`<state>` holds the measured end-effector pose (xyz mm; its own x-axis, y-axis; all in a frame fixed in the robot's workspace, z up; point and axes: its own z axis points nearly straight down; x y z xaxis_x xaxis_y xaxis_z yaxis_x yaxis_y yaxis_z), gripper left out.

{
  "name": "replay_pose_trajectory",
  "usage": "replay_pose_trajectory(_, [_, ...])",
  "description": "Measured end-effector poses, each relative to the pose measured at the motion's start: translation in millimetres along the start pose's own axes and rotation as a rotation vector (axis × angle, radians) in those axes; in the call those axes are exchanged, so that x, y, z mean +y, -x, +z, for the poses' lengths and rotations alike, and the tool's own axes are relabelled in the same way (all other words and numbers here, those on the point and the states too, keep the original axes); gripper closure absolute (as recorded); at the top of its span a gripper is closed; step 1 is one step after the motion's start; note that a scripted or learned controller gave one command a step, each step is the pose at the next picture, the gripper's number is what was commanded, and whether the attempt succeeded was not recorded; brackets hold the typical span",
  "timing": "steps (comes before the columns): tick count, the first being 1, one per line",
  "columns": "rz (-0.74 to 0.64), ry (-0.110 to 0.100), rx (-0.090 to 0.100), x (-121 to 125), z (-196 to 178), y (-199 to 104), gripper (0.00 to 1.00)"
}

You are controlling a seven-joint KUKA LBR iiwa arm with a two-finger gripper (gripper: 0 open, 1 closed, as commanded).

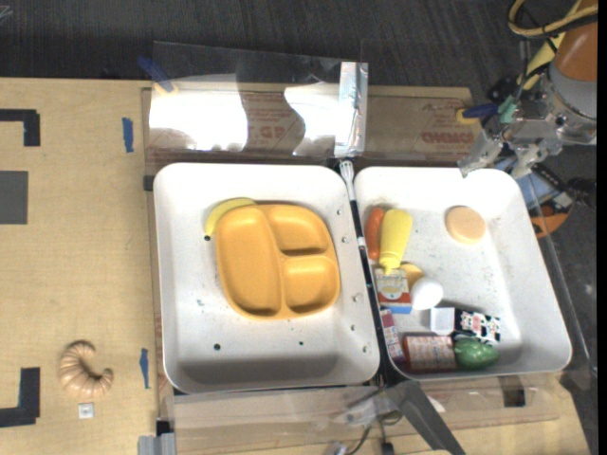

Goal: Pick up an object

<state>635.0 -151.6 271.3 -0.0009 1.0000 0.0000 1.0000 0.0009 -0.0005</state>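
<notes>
Hand [520, 152] hovers over the right bin's [545, 282] far corner; grip state I cannot tell.
I'd drop squarely onto the tan round disc [466, 224] lying apart near it.

Grey arm with orange band at the far right, wrist angled down, pincer [500, 159] pointing left and downward, finger spread unclear at this size
</notes>
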Motion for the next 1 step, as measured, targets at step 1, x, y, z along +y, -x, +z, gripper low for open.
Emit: replay_pose_trajectory(1, [-0.087,0.003,-0.001,-54.3,180.2,33.4,0.00])
